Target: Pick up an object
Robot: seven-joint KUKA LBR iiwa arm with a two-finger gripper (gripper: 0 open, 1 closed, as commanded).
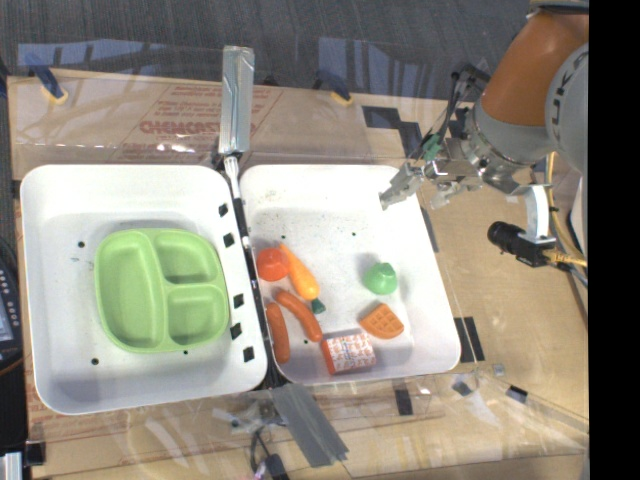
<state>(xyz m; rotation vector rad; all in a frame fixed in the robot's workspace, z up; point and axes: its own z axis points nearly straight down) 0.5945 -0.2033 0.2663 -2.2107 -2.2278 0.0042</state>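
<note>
The right bin holds several toy foods. A red tomato and an orange carrot lie near its left wall. Two red sausages lie below them. A green round piece, an orange ridged piece and a red-and-white can lie toward the front right. My gripper hangs over the bin's far right corner, above and apart from every object. It is open and holds nothing.
The left bin holds a green divided plate. A grey post stands behind the ridge between the bins. The arm and its black cable fittings are beyond the right bin's right wall.
</note>
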